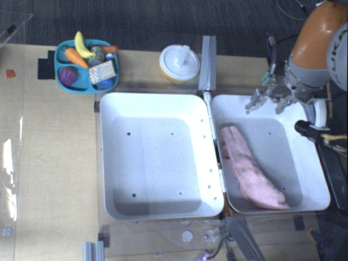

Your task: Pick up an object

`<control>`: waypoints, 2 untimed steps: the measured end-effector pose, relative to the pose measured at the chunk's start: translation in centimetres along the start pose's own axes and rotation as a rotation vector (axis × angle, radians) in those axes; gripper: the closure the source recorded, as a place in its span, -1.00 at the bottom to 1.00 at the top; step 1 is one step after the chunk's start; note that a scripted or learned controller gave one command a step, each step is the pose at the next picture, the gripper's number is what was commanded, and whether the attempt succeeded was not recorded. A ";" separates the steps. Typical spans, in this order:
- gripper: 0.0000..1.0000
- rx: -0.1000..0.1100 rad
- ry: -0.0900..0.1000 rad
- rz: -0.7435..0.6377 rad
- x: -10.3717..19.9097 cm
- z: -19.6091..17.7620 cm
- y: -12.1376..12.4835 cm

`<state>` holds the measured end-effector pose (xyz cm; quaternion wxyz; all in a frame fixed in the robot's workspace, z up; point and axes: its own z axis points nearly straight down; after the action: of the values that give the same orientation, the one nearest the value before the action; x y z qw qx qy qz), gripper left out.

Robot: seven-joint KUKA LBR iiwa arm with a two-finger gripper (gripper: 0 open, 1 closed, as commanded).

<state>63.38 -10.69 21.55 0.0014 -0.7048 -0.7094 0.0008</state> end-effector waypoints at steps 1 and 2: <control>-1.00 -0.008 -0.001 -0.094 -0.8 12.1 -1.5; -1.00 -0.019 -0.004 -0.147 -1.6 12.6 -9.1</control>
<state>54.25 -12.32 9.01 -0.0064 -0.6510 -0.7591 -0.0046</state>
